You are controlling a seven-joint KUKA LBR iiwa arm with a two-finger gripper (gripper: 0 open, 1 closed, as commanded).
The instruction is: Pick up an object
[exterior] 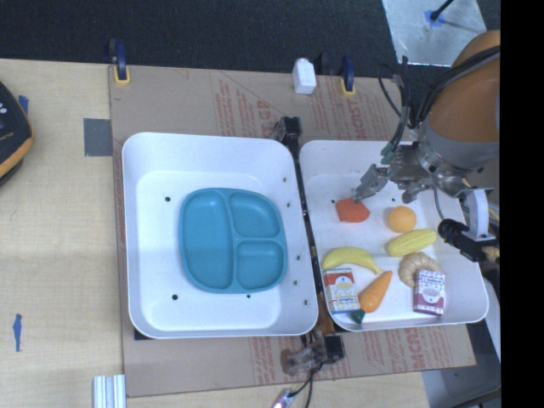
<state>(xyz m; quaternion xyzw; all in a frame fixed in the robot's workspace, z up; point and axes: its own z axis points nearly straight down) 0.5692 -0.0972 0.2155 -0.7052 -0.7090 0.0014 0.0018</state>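
Pincer [372, 183]: it hangs low over the upper part of the right bin [333, 161], fingers spread apart with nothing between them.
Red piece [353, 212]: just below the lower-left fingertip, lying on the bin floor; whether the finger touches it cannot be told.
Orange [401, 219]: on the bin floor, right of the red piece and apart from it.
Corn [411, 242]: below the orange, lying aslant.
Banana [351, 258]: left of the corn, curved, near the bin's left wall.
Carrot [375, 291]: below the banana, tilted, tip up toward the right.
Small cartons: one [341, 290] just left of the carrot, another [429, 293] at the lower right corner.
Pastry ring [418, 265]: above the right carton, beside the corn.
Left bin [144, 228]: holds a blue divided plate [232, 240] in its middle.
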